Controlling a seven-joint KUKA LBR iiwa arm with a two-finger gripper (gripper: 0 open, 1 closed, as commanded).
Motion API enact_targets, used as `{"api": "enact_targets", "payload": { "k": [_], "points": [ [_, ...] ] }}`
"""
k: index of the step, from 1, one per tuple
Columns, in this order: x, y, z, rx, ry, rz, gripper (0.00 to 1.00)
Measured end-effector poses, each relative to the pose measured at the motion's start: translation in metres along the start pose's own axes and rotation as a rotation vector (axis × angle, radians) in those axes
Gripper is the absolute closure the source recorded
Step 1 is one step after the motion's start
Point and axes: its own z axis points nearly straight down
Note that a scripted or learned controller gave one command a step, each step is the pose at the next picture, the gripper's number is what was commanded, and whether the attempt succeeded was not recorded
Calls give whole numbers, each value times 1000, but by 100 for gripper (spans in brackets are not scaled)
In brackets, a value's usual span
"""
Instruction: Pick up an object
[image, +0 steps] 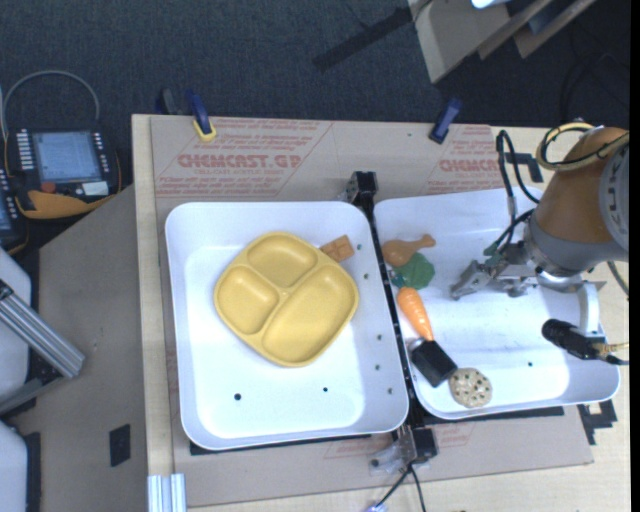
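My gripper (468, 281) hangs over the middle of the right bin (520, 395), its fingers pointing left and open with nothing between them. To its left, along the bin's left side, lie a tan drumstick (406, 248), a green leafy piece (413, 271) and an orange carrot (416, 313). Nearer the front are a black block (434, 363) and a round speckled cookie (470, 387). The gripper stands apart from all of them, a short way right of the green piece.
The left bin (270, 405) holds a yellow divided plate (287, 297) with a small brown block (338, 248) at its upper right edge. A black divider (375, 260) runs between the bins. The arm's orange band (580, 200) is above the right bin's far right.
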Motion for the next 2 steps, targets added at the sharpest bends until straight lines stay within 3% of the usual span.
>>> {"api": "enact_targets", "payload": {
  "k": [1,2],
  "points": [
    [2,4,-15,-14,1,-2,100],
    [-1,16,-70,-2,1,-4,100]
  ]
}}
